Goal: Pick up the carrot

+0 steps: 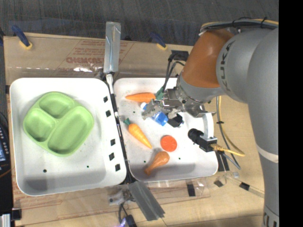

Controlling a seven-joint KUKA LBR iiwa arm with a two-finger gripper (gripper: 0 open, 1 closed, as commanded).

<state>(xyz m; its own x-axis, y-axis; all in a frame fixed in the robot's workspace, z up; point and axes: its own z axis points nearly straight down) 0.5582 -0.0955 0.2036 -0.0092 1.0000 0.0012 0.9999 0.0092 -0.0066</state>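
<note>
The carrot (138,133), orange with a small green stub at its upper-left end, lies at a slant on the floor of the right bin (199,167), near the bin's left wall. Just beside its lower-right tip sits a round orange-red piece like a tomato (169,143), and below that a tan, pear-shaped piece (157,161) rests near the front wall. A second orange carrot-like piece (140,97) lies toward the back of the same bin. The gripper (152,109) hangs over the bin's middle, close to that second piece and above a small blue object (161,119); how far apart its tips stand cannot be told, and nothing is seen held. The left bin (28,183) holds a green divided plate (57,122).
</note>
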